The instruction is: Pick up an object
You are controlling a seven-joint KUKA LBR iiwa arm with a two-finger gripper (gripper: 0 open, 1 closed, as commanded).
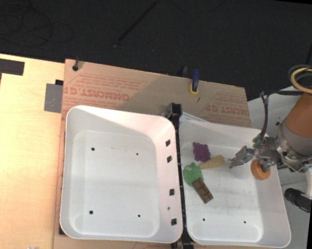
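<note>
My gripper (255, 156) hangs over the right part of the right bin (244, 230), at the end of the orange-banded arm coming in from the right. An orange ball (261, 172) lies just below and beside it, touching or nearly touching the gripper's metal parts. A tan wedge (212, 163) points toward the gripper from its left. Further left lie a purple lump (200, 151), a green piece (192, 172) and a brown block (203, 191) that touches the green piece.
The left bin (110, 222) stands beside the right one, with black clips along the shared rims (171, 192). Both rest on cardboard (148, 95). A light wooden bench (10, 159) extends to the left. A black part (298, 198) sticks in at the right bin's outer edge.
</note>
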